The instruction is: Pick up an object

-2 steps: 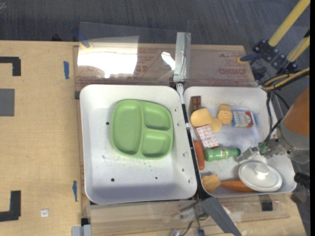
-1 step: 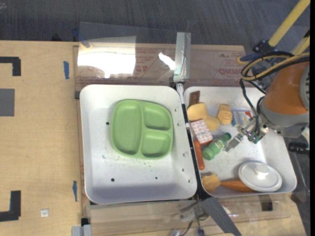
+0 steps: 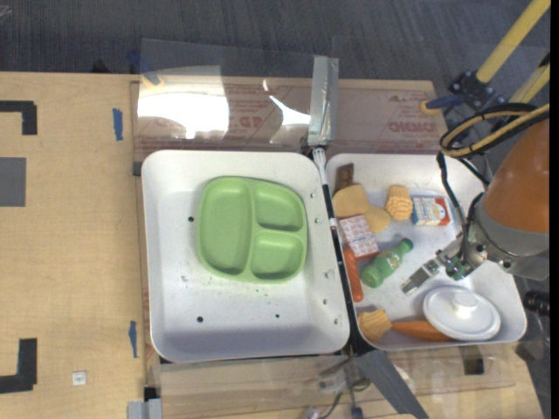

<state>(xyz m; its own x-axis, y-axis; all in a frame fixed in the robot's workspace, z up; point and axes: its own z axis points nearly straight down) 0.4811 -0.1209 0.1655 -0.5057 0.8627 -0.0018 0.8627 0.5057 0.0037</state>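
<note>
- Spanning the frame from the left edge to the right, the tan desk [image 3: 70,260] carries two shallow white bins side by side.
- Left bin [image 3: 166,312], centre of the frame: it holds a green divided plate [image 3: 251,228] lying flat, towards its upper middle.
- Right bin [image 3: 507,278], at the right of the frame: it holds a cluster of small things.
- Grey arm with an orange band [image 3: 524,190] reaches in from the right edge, over the right bin.
- White round lid [image 3: 461,312] sits at the lower right of that bin, just below the claw.
- Green bottle [image 3: 385,263] lies tilted in the bin's middle, beside a red-and-white packet [image 3: 357,234].
- Corn cob [image 3: 399,203] and a small carton [image 3: 429,209] lie near the bin's upper edge.
- Claw [image 3: 428,275] hovers low between bottle and lid; whether it is clenched or released cannot be told.
</note>
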